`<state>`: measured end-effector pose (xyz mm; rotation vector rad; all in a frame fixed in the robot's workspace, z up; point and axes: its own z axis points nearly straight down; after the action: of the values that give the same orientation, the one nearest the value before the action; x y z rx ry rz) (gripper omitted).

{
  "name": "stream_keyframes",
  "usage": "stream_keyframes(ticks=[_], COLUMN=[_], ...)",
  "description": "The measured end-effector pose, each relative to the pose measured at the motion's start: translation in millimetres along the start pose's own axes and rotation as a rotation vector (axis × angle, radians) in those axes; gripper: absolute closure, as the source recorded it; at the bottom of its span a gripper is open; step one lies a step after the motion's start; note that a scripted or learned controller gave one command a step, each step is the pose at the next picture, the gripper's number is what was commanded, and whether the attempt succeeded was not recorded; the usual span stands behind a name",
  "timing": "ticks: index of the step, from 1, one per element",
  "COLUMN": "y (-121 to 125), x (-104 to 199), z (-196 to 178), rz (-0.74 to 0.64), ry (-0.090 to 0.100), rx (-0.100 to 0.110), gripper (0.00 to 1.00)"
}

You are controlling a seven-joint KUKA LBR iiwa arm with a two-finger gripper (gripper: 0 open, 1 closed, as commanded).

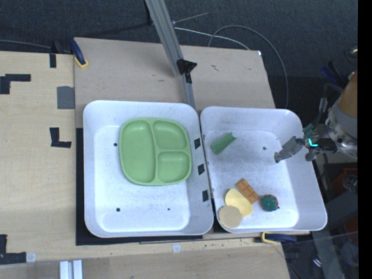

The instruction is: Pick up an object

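Several small objects lie in the right bin point(293, 120): a green wedge point(222, 142) near its back left, and along the front a brown waffle piece point(246, 189), a pale yellow piece point(239, 203), a tan disc point(230, 216) and a red and green ball point(268, 203). My gripper point(289, 149) reaches in over the bin's right side, low and pointing left. It is well apart from the green wedge and above the front cluster. I see nothing in it.
The left bin point(93, 173) holds a green divided plate point(156, 151). A grey metal pole point(168, 31) slants down to the gap between the bins. Cables run behind the right bin.
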<state>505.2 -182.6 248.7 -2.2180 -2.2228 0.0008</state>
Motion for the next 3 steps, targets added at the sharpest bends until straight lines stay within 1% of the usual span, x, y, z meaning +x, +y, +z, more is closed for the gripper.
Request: stream_keyframes(ticks=[1, 2, 3], y=[-11, -12, -10], x=[-2, -2, -2], z=[56, 121, 158], rz=[0.002, 0.002, 0.002], ry=[0.001, 0.001, 0.0], rx=[0.006, 0.007, -0.003], gripper=[0.0, 0.0, 0.0])
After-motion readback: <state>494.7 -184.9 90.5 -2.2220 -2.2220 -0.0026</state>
